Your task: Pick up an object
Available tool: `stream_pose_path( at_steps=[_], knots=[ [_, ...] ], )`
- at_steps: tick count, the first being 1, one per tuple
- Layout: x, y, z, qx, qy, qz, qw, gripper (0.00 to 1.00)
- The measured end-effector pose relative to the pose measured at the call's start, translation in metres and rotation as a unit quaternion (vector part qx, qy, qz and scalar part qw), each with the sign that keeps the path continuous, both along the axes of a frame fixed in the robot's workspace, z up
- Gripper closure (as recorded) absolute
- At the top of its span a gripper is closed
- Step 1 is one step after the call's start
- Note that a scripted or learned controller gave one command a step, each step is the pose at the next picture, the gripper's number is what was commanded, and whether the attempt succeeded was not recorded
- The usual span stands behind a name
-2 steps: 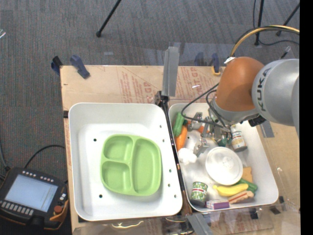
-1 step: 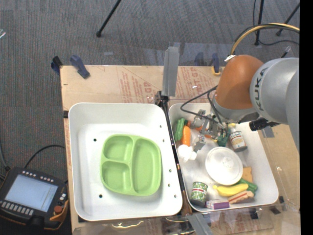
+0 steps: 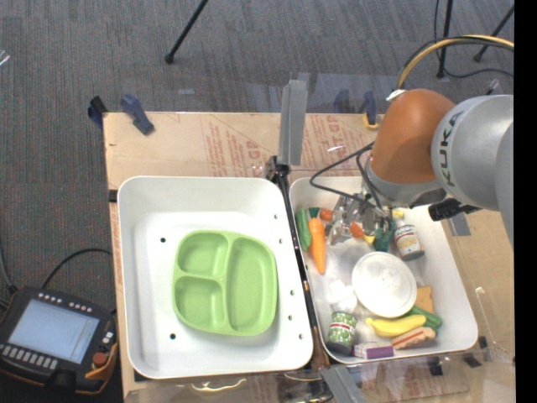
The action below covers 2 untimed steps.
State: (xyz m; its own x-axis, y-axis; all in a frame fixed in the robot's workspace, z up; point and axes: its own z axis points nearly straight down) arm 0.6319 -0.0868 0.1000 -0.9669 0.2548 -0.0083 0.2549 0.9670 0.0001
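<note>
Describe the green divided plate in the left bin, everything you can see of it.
The green divided plate is a light green, matte, plastic-looking tray with rounded corners and three compartments: two smaller ones on the camera's left, one long one on the right. It lies flat and upright on the floor of the left bin, roughly centred, slightly rotated. All three compartments look empty. Nothing but the bin floor touches it.

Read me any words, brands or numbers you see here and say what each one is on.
"KUKA": partly seen in dark letters running down the grey arm.
Red print on the cardboard behind the bins: too blurred to read.
Jar label: too small.
Can label: too small.
Pendant screen: unreadable.
</note>
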Motion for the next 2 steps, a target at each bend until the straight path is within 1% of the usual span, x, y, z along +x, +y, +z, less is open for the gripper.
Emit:
stream_pose_path(
  at_steps=[1,2],
  knots=[
    [0.001,0.028,0.132,0.0010,-0.006,-0.013,0.9999,1.00],
    [-0.108,0.007,0.086,0.0006,0.005,0.221,0.9752,1.00]
  ],
)
